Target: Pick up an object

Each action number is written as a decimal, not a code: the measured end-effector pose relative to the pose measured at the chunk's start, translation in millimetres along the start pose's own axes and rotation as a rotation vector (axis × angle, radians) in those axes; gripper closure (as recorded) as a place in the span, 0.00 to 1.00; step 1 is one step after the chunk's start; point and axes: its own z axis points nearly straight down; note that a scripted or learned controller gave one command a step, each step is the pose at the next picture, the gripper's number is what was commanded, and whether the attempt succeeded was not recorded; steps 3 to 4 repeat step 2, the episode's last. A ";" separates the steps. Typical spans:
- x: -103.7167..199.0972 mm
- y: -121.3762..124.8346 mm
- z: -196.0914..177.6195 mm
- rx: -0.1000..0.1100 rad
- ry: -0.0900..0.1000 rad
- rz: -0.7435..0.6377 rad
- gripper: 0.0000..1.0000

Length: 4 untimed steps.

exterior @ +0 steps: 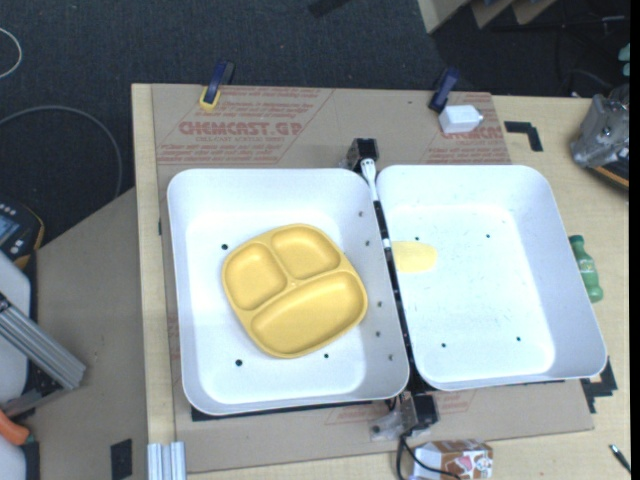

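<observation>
At the right edge of the view, level with the top of the bins, a grey metallic part (pixel 603 128) sits over the bench; it may be the gripper, but it is cut off by the frame and how its claw stands, or whether it has anything in it, cannot be told. It is well apart from both bins. The left bin (pixel 195 358) holds a yellow divided plate (pixel 293 289) with three compartments, lying flat and slightly turned near the bin's middle, with nothing on top of it or against it. The right bin (pixel 560 348) has a small pale yellow patch (pixel 414 257) on its floor close to its left wall, just beside the dividing edge where the two bins meet; whether this is a flat object or a reflection cannot be told. Both bins rest on a brown board (pixel 300 123) printed in red letters that read roughly "CHEMCAST GP", with smaller lines too blurred to read. A blue and yellow clamp (pixel 214 85) and a dark clamp with a white block (pixel 453 105) grip the board's far edge, and a green tab (pixel 587 267) sits just beside the right bin's right wall.
</observation>
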 end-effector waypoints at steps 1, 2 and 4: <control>13.6 -4.4 118.9 0.020 0.003 0.002 1.00; 154.8 -4.1 119.6 0.009 0.005 -0.014 1.00; 154.8 -4.1 119.6 0.009 0.005 -0.014 1.00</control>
